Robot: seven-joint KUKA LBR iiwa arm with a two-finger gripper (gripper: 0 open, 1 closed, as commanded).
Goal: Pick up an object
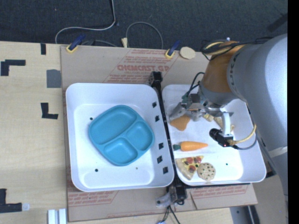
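Arm down in the right bin, gripper over the tan toy piece.

The grey arm (pixel 261 73) comes in from the right and bends low over the right bin (pixel 254 171), which holds all the small items, so that is plainly where a pick is meant. The left bin (pixel 74 125) carries just a blue divided plate (pixel 121 134), flat in its middle. The gripper (pixel 187 110) hangs at the far-left part of the right bin, right at a tan food piece (pixel 180 122); I cannot tell its opening, nor if it touches. Nearer lie a carrot (pixel 192 146), a pizza slice (pixel 188 165) and a cookie (pixel 206 171), untouched.
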